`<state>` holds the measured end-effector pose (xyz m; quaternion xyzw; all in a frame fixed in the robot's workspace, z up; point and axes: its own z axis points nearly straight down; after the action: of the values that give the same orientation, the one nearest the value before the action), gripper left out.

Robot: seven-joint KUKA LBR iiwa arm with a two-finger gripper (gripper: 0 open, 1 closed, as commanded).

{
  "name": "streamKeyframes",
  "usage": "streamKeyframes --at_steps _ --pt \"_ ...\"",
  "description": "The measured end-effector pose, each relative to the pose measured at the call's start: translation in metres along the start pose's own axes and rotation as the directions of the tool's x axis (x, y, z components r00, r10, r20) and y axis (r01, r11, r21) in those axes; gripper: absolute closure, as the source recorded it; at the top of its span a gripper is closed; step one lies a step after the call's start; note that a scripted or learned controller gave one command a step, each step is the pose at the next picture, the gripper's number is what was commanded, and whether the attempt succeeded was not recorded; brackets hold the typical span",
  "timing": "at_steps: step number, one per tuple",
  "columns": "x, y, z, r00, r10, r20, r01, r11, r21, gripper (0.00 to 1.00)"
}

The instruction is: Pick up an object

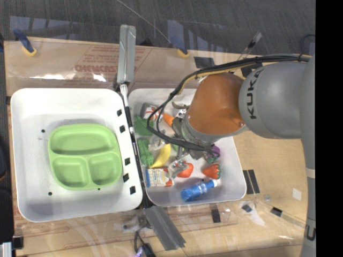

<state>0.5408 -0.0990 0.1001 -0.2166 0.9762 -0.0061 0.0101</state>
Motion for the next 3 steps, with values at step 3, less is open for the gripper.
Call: streamKeyframes --at_steps 3 --pt "0.008 0.0027 0.0 1.0 0.001 -0.005 -0.001 1.0 -0.003 0.0"
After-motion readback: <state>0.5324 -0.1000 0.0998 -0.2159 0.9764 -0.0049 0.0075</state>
